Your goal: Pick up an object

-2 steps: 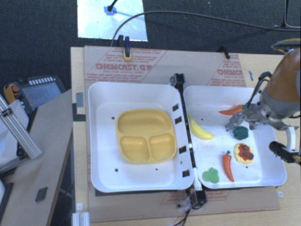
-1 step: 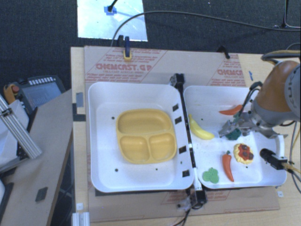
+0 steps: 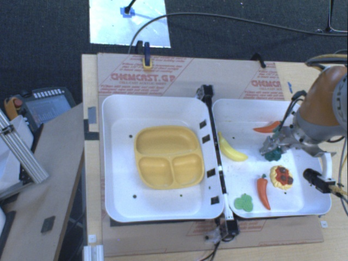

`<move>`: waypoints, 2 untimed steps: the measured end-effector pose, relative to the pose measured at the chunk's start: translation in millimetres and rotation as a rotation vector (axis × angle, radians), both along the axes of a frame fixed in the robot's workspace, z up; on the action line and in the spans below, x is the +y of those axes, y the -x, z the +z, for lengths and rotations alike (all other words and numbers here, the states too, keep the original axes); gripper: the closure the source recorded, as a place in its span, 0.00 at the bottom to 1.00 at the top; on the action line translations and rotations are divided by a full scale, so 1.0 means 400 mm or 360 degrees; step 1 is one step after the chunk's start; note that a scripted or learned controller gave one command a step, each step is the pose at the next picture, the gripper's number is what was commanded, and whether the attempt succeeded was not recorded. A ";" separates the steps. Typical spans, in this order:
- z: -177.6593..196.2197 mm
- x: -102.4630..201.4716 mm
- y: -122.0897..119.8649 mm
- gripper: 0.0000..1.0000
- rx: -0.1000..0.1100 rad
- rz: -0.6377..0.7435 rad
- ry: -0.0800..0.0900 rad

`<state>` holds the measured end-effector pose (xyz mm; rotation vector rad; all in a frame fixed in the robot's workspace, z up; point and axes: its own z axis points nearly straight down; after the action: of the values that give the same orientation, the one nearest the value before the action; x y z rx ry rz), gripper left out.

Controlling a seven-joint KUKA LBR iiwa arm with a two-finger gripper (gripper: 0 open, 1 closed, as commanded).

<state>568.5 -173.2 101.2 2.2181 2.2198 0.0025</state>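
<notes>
- The table [image 3: 179,72] carries two shallow white bins side by side, and we see the grey arm [image 3: 326,105] with its orange band reaching in from the right.
- The left bin [image 3: 117,162] lies well to the left of the hand, across the divider.
- The right bin [image 3: 304,200] is the one the hand [image 3: 270,148] sits over, in its upper middle.
- A yellow divided tray [image 3: 167,156] rests in the left bin, far to the hand's left.
- A yellow banana [image 3: 231,150] lies near the hand, on its left, close to the divider.
- An orange-red pepper [image 3: 266,128] lies just above the hand, partly hidden behind the arm.
- A second red pepper [image 3: 263,191] lies below the hand, apart from it.
- A small round piece with red topping [image 3: 281,177] sits just below and slightly right of the hand.
- A green leafy piece [image 3: 244,202] lies further below, to the hand's lower left.
- A small dark teal object [image 3: 273,155] lies right at the hand's tips; we cannot tell whether it sits between them.
- The hand's state we cannot make out: spread or pressed together is not clear from this angle.
</notes>
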 end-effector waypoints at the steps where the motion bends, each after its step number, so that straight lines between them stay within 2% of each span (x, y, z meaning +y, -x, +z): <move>1: 0.159 -0.015 -0.007 1.00 -0.0007 0.0003 0.0002; 2: 0.286 -0.016 -0.012 1.00 -0.0006 0.0005 0.0002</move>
<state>573.2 -179.5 215.6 2.2118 2.2209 0.0058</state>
